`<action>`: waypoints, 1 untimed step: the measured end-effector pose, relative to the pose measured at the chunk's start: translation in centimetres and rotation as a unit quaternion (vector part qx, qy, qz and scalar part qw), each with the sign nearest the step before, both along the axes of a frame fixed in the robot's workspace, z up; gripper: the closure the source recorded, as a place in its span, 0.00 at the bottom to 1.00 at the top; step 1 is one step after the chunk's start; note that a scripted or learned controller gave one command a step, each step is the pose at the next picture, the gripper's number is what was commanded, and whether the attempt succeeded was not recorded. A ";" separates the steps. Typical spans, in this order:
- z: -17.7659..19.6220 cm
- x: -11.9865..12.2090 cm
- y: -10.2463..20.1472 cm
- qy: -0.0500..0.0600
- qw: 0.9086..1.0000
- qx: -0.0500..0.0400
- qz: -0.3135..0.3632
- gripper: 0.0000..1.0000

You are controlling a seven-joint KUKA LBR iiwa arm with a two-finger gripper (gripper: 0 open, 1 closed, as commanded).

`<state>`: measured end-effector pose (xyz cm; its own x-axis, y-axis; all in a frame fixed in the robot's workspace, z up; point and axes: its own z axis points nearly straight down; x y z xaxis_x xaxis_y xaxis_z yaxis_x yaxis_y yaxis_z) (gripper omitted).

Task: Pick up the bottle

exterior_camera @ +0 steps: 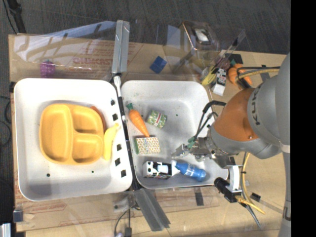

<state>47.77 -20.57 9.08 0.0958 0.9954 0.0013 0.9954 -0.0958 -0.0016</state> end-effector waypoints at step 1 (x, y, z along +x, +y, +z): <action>0.8 0.1 0.0 0.001 1.000 0.000 0.003 1.00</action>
